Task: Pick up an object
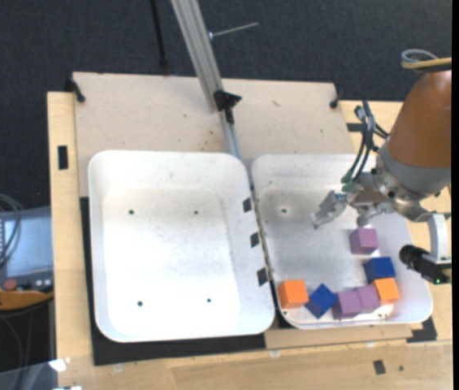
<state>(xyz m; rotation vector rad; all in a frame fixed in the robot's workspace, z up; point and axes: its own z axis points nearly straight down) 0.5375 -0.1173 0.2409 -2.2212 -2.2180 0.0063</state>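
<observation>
While the arm (424, 128) reaches in from the worktop's right edge, the scene reads as follows.

End effector: the end effector (351, 205) hangs over the middle of the right bin (294, 177), beside the lone purple cube (364, 240); I cannot tell whether it is released or clenched, and nothing is seen in its grasp.

Targets: every candidate lies in the right bin. The lone purple cube sits apart, toward the bin's right side. A blue cube (379, 268) lies just below it, touching an orange cube (387, 289).

Front row: along the bin's front edge sit a second orange cube (293, 292), a second blue cube (322, 300) and a purple pair (357, 301), packed close or touching.

Left bin: the left bin (107, 242) lies toward the worktop's left edge.

Stage: judged as approach; no pick is made yet.

Risk, aim: the end effector seems offset up and left of the lone purple cube, so a straight descent would likely close on bare floor.

Risk, crowding: going for the front row could wedge a cube against its neighbour or the bin wall, pushing rather than gripping.

Risk, edge contact: a slightly off descent on the lone cube may tip or skid it toward the blue cube.

Best bet: the lone purple cube, since it has free space around it.
</observation>
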